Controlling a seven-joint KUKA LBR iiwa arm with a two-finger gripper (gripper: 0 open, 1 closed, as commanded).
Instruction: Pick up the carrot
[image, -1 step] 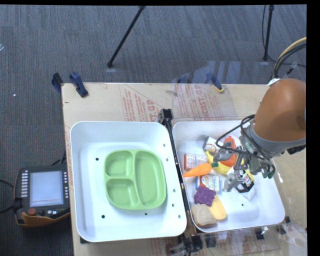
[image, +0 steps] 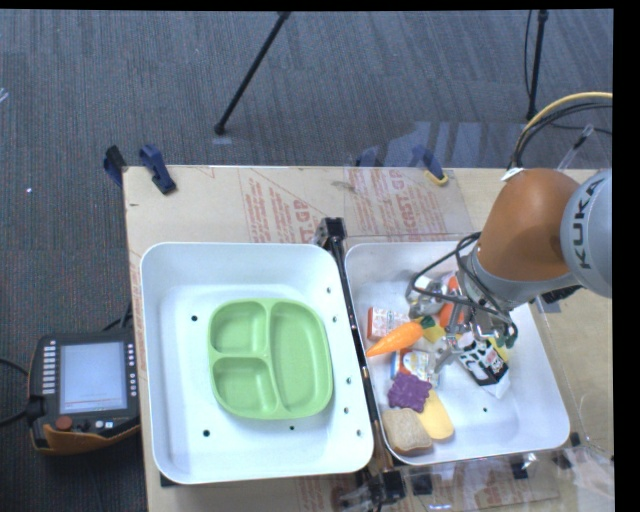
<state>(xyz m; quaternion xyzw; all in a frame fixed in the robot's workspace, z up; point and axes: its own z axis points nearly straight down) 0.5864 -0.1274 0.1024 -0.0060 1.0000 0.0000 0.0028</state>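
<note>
Lying in rt bin (image: 540, 420), orange carrot (image: 395, 338), tapered, fingers (image: 447, 335) beside it, grip state unclear

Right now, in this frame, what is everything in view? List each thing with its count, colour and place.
shallow white bins: two, white, side by side on the bench
divided plastic plate: one, light green, in the left bin
toy carrot: one, orange, right bin, near its left wall
grape-bunch toy: one, purple, right bin, below the carrot
bread-slice toy: one, tan, right bin's near corner
oval yellow piece: one, yellow, beside the bread slice
small printed carton: one, red and white, above the carrot
black-and-white packet: one, right bin, under the arm
teach pendant: one, black with orange, floor at left
blue clamps: several, bench's far edge
arm: one, grey and orange, over the right bin
gripper: one, beside the carrot's thick end
</note>
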